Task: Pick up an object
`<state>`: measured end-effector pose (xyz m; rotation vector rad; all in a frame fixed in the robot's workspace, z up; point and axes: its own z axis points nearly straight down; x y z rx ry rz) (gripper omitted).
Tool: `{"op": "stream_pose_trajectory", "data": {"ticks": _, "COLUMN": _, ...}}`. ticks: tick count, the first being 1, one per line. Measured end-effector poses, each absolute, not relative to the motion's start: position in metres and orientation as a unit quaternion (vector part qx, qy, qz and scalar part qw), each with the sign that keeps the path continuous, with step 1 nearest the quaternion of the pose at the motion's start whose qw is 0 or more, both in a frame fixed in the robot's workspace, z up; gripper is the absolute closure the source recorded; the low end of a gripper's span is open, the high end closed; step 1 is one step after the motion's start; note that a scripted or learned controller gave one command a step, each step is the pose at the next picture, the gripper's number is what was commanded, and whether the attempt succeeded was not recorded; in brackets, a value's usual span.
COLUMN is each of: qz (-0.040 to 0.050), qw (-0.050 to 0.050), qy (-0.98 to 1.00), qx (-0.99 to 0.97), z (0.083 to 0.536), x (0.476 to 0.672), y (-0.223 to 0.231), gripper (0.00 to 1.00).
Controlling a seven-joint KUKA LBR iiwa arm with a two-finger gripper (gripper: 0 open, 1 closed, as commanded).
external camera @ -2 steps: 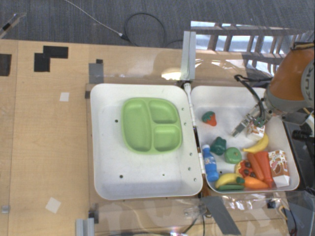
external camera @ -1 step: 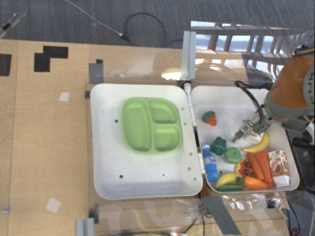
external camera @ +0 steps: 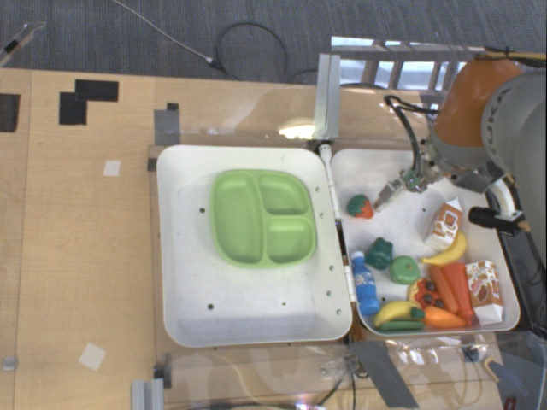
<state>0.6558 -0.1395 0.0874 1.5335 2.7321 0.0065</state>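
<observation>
My gripper (external camera: 384, 198) hangs low over the back of the right bin (external camera: 389, 165), pointing down and left from the grey arm with its orange band (external camera: 472, 101). Its tip is just right of a red strawberry with a green top (external camera: 361, 205), a small gap apart. Nothing shows in the gripper. Further toward the front lie a dark green vegetable (external camera: 379, 253), a round green piece (external camera: 405, 269) and a blue bottle (external camera: 365, 285). A banana (external camera: 450, 250) and a small orange-and-white carton (external camera: 444, 223) lie to the right.
The left bin (external camera: 184, 254) holds a green divided plate (external camera: 263, 217). At the right bin's front corner, red and orange vegetables (external camera: 451, 290), a second banana (external camera: 394, 311) and another carton (external camera: 485, 282) are packed together. A black cable loops over the gripper.
</observation>
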Motion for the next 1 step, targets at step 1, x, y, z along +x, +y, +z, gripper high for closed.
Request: {"op": "stream_pose_trajectory", "data": {"ticks": 1, "qz": 0.0003, "qw": 0.006, "qy": 0.871, "qx": 0.491, "z": 0.1197, "x": 0.6091, "y": -0.1915, "gripper": 0.0}}
